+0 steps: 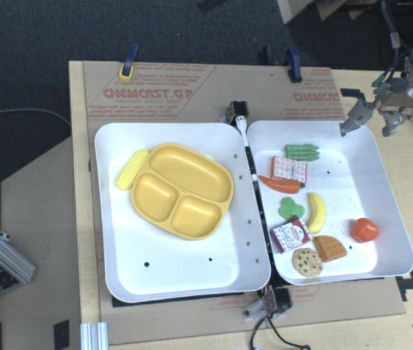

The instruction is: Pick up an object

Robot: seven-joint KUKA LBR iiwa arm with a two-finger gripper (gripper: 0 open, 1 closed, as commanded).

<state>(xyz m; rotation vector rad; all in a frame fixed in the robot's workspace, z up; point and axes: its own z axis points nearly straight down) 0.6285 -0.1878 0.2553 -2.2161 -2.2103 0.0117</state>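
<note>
- End effector (372, 119) hovers with fingers spread, holding nothing, over the right bin's (388, 188) far right corner.
- Toy foods lie within that bin: tomato (365, 229), banana (316, 211), cookie (307, 262).

My pincer (371, 119) hangs over the far right corner of the right bin (388, 188). In the left bin (111, 195) a divided tray (182, 191) sits with a corn cob (131, 168) touching its left edge. In the right bin, green beans (301, 152) lie farthest back, a carton (289, 169) before them, then a chili pepper (280, 184). Nearer, broccoli (290, 208) lies just left of a banana (317, 211). A tomato (365, 230) lies right of them. Nearest are a packet (290, 235), a cookie (307, 262) and toast (329, 248).
</note>
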